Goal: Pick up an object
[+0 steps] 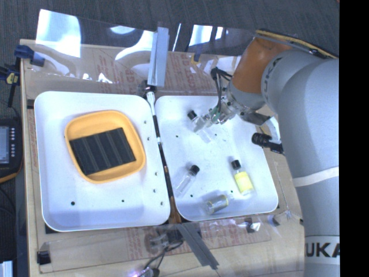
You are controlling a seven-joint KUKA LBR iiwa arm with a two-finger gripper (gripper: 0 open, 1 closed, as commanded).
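Observation:
In the right bin lie several small items. A clear vial with a black cap lies near the bin's back, and a second clear vial with a black cap lies toward the front left. A yellow bottle with a black cap lies at the front right, with a small clear jar with a gold lid by the front wall. My gripper hangs low over the back of this bin, just to the right of the first vial and very close to it.
The left bin holds an orange-yellow dish with a dark ribbed insert. A black divider strip runs between the bins. The grey arm covers the right bin's right edge. A metal bar stands behind the bins.

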